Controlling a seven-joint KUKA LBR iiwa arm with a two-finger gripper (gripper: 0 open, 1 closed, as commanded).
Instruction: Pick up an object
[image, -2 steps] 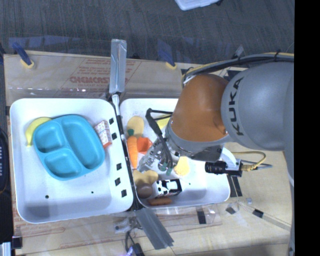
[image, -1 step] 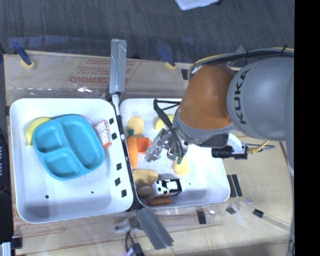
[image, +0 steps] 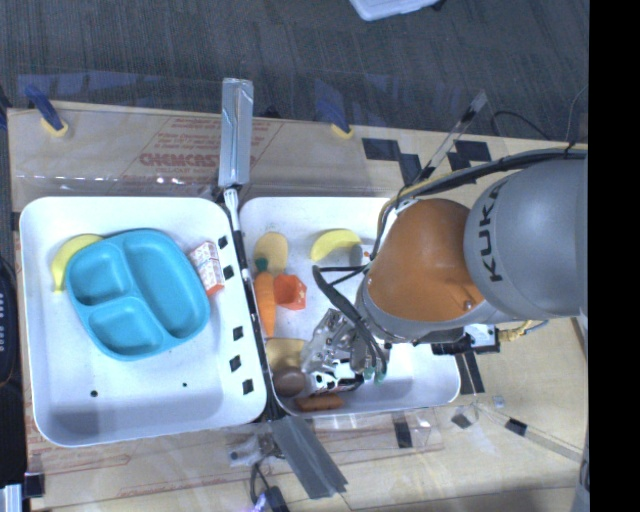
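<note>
the tool sits low at the right bin's six o'clock, among small items; i cannot tell its state. nothing looks lifted, so picking remains.

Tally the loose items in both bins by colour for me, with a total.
Yellow: 3, a banana under the tray's edge, a banana, a pear-like piece
Blue: 1, divided tray
Orange: 2, carrot, small orange block
Red-white: 1, small packet
Tan/brown: 2, at the gripper, hard to identify
Total: 9
</note>
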